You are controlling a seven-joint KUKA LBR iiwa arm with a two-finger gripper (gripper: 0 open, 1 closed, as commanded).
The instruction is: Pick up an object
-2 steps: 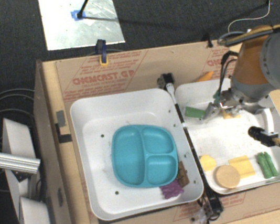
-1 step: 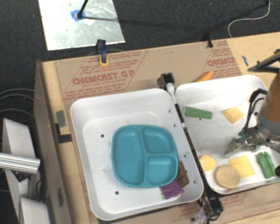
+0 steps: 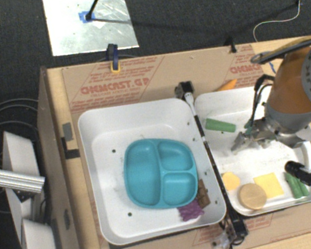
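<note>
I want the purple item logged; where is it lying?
In the camera view the purple item lies in the left bin, at its near right corner, against the blue divided plate beside a brown piece.

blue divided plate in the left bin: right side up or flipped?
Right side up. The blue plate shows its three recessed compartments facing the camera, lying in the left bin.

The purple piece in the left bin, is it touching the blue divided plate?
Touching. The camera view shows the purple piece pressed against the lower right rim of the blue divided plate, with no white bin floor visible between them.

Overhead, slanted — perhaps mid-height, both bins [image 3: 142,112]
</note>
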